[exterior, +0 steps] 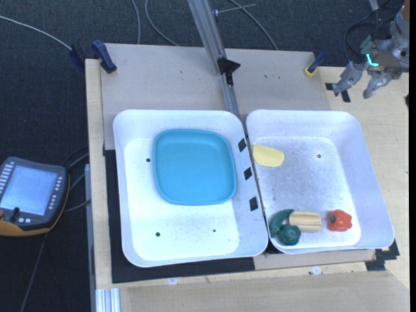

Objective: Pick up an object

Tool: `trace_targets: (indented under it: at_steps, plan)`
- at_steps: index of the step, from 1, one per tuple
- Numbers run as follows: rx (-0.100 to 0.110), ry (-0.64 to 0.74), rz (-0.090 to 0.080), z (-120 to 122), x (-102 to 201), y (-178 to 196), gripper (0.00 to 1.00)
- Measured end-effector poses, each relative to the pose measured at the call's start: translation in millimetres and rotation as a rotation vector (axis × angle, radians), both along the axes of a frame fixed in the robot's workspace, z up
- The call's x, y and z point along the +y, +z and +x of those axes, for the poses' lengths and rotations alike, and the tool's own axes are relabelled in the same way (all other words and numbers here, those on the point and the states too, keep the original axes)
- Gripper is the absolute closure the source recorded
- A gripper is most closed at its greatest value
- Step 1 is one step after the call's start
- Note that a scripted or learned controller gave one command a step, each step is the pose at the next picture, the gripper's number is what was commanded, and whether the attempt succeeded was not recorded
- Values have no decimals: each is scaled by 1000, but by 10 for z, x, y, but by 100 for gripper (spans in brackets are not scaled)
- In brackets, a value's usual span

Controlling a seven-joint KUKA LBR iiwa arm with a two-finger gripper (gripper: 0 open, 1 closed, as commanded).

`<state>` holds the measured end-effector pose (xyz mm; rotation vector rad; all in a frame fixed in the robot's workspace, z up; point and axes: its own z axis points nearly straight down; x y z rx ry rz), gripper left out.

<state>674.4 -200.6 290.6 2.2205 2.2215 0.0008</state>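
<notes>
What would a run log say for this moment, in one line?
gripper: open, above bench beyond right bin | holding: nothing | right bin: yellow piece, green, tan, red | left bin: blue plate

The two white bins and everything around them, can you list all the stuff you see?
White bins: 2, white, side by side on the bench, left and right.
Plate: 1, light blue, in the left bin.
Yellow piece: 1, yellow, upper left of the right bin.
Green toy vegetable: 1, dark green, near edge of the right bin.
Tan block: 1, tan, right beside the green one.
Red toy pepper: 1, red, right of the block.
Clamps: 2, blue and yellow-blue, on the board's far corners.
Handheld controller: 1, grey and orange, far left.
Gripper: 1, grey, open, above the bench beyond the right bin, holding nothing.
</notes>
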Motion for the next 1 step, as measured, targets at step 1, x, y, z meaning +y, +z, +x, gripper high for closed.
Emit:
trace_targets:
  at_steps: [1]
  plan:
    - [0, 0, 0, 0, 0, -1, 0]
